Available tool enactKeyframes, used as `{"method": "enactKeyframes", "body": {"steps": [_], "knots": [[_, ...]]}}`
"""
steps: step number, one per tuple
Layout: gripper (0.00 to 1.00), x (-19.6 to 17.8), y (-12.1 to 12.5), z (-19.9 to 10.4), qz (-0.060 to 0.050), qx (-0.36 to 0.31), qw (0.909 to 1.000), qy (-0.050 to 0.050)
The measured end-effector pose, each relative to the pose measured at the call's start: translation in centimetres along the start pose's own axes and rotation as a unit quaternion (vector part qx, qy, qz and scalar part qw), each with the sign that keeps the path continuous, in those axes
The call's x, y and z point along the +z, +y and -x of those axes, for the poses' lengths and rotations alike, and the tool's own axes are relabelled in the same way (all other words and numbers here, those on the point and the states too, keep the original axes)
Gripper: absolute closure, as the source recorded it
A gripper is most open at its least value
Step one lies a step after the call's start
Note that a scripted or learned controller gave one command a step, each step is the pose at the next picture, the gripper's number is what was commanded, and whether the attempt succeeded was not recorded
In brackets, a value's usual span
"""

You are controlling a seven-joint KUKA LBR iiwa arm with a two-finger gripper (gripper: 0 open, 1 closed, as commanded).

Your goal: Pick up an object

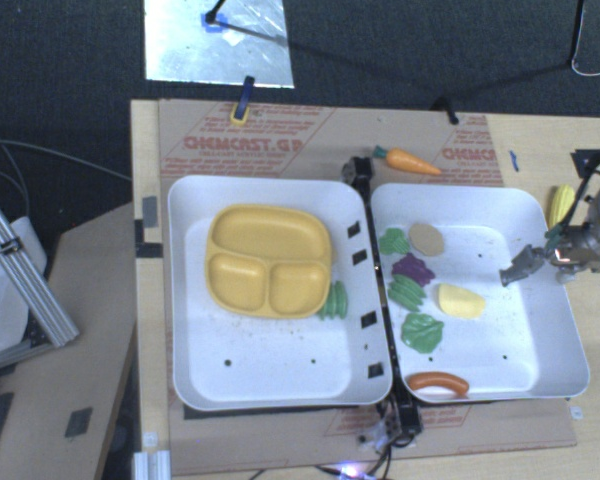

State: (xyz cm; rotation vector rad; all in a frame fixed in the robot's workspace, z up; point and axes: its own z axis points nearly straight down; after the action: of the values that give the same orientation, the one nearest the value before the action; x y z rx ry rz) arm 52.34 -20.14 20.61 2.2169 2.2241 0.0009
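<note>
Your claw (pixel 512 271) hung over the right bin (pixel 540 368) at its 3 o'clock side; you could not tell its state. Toy foods sat at the bin's 9 o'clock: a yellow piece (pixel 461 301) nearest, a purple piece (pixel 413 266) beyond. A yellow plate (pixel 269 260) filled the left bin (pixel 270 368).

A robotics lab, by the look of it: a plywood bench (pixel 310 128) stamped with red lettering carries two white bins (pixel 280 388) of plastic toy food (pixel 420 330), an aluminium frame (pixel 20 268) stands at left, cables (pixel 40 153) trail over dark carpet (pixel 60 48), and a metal sheet (pixel 218 28) lies at the top.
</note>
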Motion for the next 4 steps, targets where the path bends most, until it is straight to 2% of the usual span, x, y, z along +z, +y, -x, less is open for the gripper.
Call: {"method": "enactKeyframes", "body": {"steps": [1,2,3,4], "knots": [[0.0,12.7,8.3,-7.8,0.001,-0.005,1.0,0.002],[0.0,12.0,1.3,-6.5,0.001,0.003,1.0,0.0],[0.0,12.0,4.4,-11.7,0.003,-0.002,1.0,0.0],[1.0,10.8,4.4,-11.5,0.004,-0.001,1.0,0.001]]}}
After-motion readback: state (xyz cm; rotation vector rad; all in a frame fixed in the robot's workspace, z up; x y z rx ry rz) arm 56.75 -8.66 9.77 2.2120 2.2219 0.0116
